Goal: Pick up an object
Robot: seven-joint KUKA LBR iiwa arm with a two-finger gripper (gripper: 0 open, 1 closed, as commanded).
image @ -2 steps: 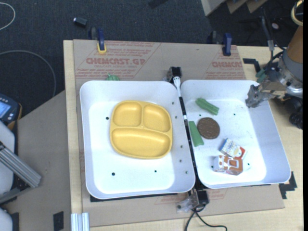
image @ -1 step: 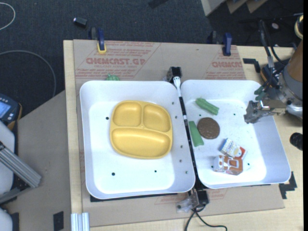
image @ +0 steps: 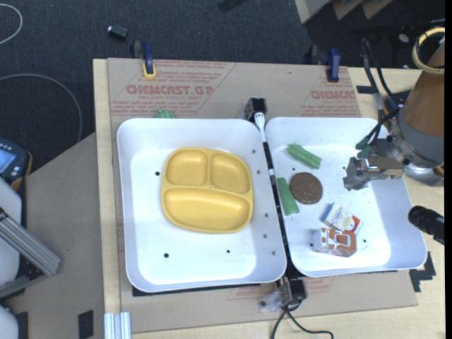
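In the right bin (image: pixel 385 239) lie a brown round disc (image: pixel 306 188), a green piece (image: pixel 304 156) above it, a second green stick (image: pixel 287 196) along the bin's left wall, and an orange-and-white packet (image: pixel 339 233) near the front. My gripper (image: pixel 360 174) hangs over the right half of this bin, to the right of the brown disc and above the packet. I see nothing between its fingers. How far apart they stand is hard to make out from this angle.
The left bin (image: pixel 141 246) holds a yellow divided plate (image: pixel 207 189). Blue clamps (image: pixel 147 58) (image: pixel 333 63) sit at the board's far edge. A black cable runs along the seam between the bins.
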